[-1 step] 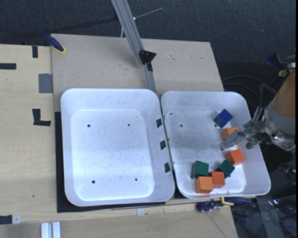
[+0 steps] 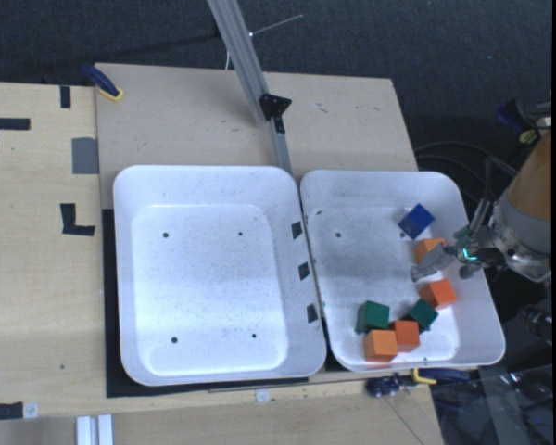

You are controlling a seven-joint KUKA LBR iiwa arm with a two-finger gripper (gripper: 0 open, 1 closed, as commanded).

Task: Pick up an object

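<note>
pincer (image 2: 433, 265) in right bin (image 2: 352, 193) | touches orange block (image 2: 429, 247), partly hidden | grip state: I cannot tell

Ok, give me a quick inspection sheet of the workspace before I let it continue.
Surface: wooden bench bearing left bin and right bin, side by side.
Job's things: in the right bin, a blue block, orange blocks, green blocks.
Clutter: black tape marks on the bench at left.
Gripper: gripper low over the right bin's right side, beside the upper orange block; grasp unclear.
Cables: dark cables right of the bench.
Surroundings: metal pole, blue-yellow clamps.
</note>
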